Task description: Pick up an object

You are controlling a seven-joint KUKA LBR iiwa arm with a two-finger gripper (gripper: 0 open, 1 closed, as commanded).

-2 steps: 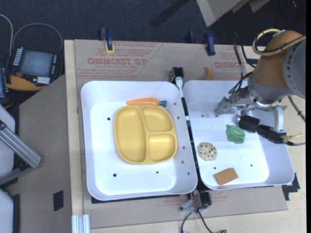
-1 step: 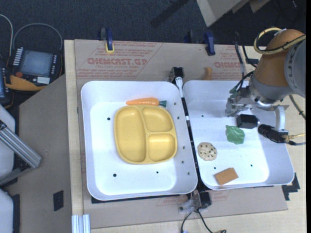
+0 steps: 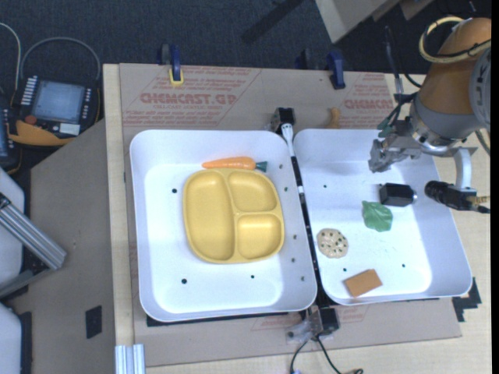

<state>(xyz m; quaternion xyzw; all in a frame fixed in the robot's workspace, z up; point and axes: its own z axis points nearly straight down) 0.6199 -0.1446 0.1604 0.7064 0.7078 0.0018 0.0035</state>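
Two white bins sit side by side on the bench before us. We see the left bin [image 3: 156,287] holding a yellow divided tray [image 3: 232,214], with a carrot [image 3: 231,163] lying just above the tray's upper edge. In the right bin [image 3: 437,279] we find four things: a black block [image 3: 396,194] toward the upper right, a green piece [image 3: 378,215] just below it, a round cookie [image 3: 333,242] near the bin's left wall, and a tan wafer [image 3: 362,282] at the lower middle. We see the gripper [image 3: 382,159] hanging over the right bin's upper part, above the black block and apart from it, with nothing visible between its ends. Whether that pincer is spread or pressed together we cannot tell.
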